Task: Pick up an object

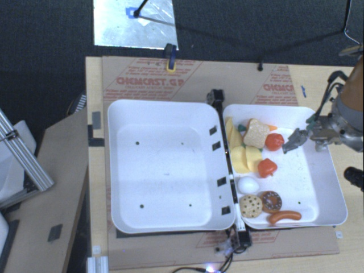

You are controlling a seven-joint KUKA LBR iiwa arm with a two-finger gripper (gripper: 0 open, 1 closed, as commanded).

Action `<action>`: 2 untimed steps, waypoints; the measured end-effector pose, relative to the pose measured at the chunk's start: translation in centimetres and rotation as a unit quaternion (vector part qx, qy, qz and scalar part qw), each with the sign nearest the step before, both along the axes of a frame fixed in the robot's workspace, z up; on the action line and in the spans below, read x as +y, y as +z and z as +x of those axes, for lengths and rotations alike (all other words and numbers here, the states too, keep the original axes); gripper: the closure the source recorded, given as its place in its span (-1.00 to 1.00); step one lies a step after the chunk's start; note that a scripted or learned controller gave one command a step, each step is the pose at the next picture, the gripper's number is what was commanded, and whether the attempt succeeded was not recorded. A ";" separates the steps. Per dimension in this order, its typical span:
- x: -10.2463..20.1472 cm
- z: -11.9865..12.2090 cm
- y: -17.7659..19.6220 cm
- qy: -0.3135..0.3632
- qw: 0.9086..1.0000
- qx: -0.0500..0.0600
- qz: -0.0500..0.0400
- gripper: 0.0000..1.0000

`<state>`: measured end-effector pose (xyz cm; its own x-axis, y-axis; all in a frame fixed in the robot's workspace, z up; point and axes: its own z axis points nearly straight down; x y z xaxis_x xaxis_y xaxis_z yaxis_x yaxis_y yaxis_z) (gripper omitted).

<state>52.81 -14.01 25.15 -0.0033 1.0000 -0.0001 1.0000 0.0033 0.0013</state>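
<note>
Hovering over the right bin (327,201), gripper (294,141) with fingers apart, gripping nothing. Just beside its tips: a red tomato (274,142), bread slice (256,133) beyond. Lying lower, nearer the divider: second tomato (267,167), white egg (247,185), cookie (250,206), donut (271,201), sausage (284,216).

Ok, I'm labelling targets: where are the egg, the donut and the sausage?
egg (247,185), camera view, middle of its white shell.
donut (271,201), camera view, on its brown ring.
sausage (284,216), camera view, middle of its length.
</note>
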 end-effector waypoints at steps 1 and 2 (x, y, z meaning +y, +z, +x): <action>4.0 3.3 -13.4 0.002 1.000 0.005 0.002 -1.00; 5.3 -1.9 -16.9 -0.001 1.000 0.003 0.001 -1.00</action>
